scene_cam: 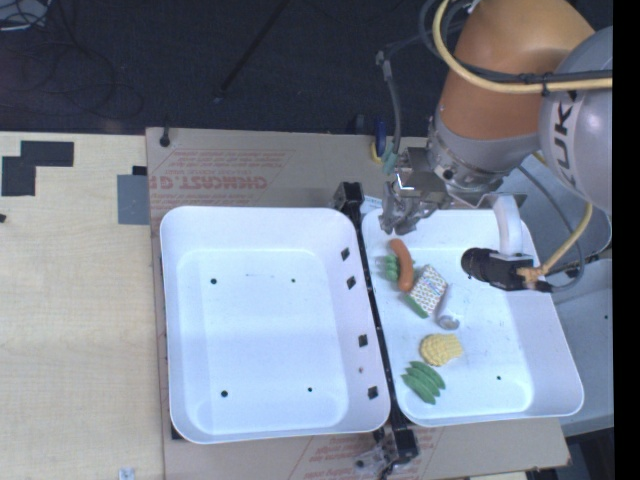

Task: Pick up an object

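The right bin [540, 368] holds several small toys. An orange carrot-like piece [402, 262] lies near its upper left, with a small green piece [387, 267] beside it. Below them lies a white checkered block [429, 289], next to a small grey piece [447, 320]. A yellow corn-like piece [440, 348] and a green pea pod [423, 380] sit lower down. My gripper [403, 217] hangs just above the carrot's upper end, at the bin's back left corner. Nothing shows between its fingers.
The left bin [190, 298] stands beside the right one, separated by a black clip-studded divider [362, 298]. Both bins rest on a brown cardboard sheet [250, 168] on a pale wooden bench. The arm's orange and grey body looms over the right bin's back edge.
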Available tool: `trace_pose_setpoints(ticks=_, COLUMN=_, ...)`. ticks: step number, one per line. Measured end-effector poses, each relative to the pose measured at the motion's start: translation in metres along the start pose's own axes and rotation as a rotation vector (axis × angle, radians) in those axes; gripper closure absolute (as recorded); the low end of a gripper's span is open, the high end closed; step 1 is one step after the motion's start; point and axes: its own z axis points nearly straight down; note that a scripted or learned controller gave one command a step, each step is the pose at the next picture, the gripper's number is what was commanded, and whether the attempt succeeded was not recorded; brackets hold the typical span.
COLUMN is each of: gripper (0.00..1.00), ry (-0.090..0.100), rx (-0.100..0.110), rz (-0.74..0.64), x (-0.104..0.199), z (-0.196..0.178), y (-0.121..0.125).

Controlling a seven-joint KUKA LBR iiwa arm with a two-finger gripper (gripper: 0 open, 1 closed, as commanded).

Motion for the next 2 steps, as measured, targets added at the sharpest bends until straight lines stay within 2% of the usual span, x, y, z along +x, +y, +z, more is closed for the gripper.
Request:
trace_pose_setpoints(ticks=1, gripper=1.0, ry=-0.001, rx=0.001, rz=0.003, x=0.056, z=-0.018, y=-0.019)
trace_pose_setpoints(ticks=2, gripper=1.0, ry=-0.004, rx=0.012, rz=0.005, x=0.094, z=0.026, y=-0.105)
